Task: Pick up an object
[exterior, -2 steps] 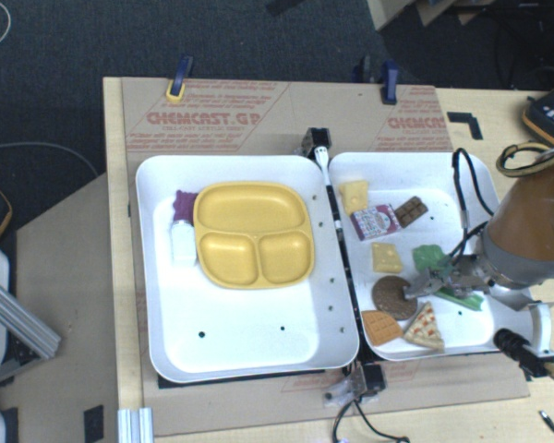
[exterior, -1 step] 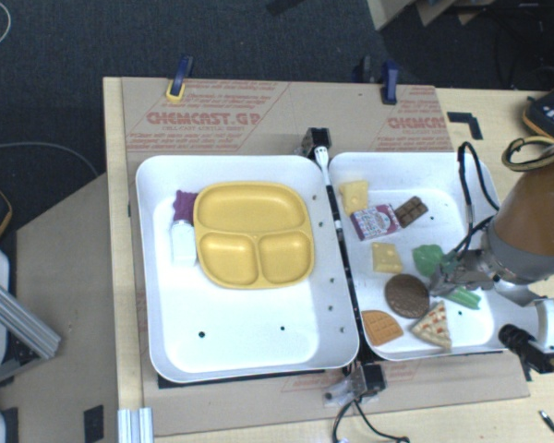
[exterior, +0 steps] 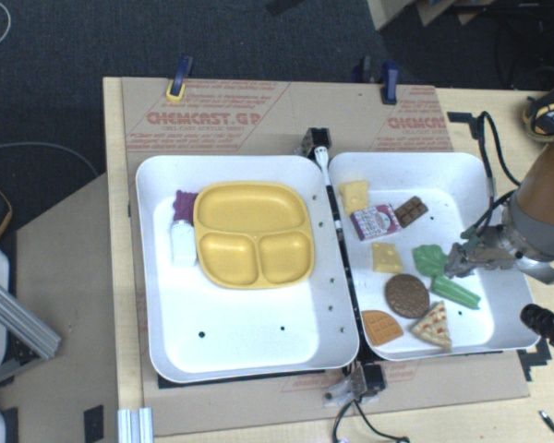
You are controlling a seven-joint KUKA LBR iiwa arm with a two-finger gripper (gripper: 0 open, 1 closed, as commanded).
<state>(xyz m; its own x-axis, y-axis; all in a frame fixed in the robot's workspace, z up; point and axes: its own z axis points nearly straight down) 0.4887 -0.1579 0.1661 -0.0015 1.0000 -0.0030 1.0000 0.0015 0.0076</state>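
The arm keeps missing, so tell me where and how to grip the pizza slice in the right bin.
Grip the pizza slice across its two straight sides, near the middle, coming straight down from above. It lies flat, and the cookie and waffle crowd its left, so probably keep the fingers off that side.

The left bin [exterior: 166,340] and the right bin [exterior: 462,178] are white. Inside the left bin, the divided tray [exterior: 254,233] is yellow, with a purple piece [exterior: 184,204] at its left. In the right bin, the cookie [exterior: 407,295] is brown; just beside it the two toy pieces [exterior: 443,275] are green. The worktop [exterior: 120,247] is pale tan with red printed letters.
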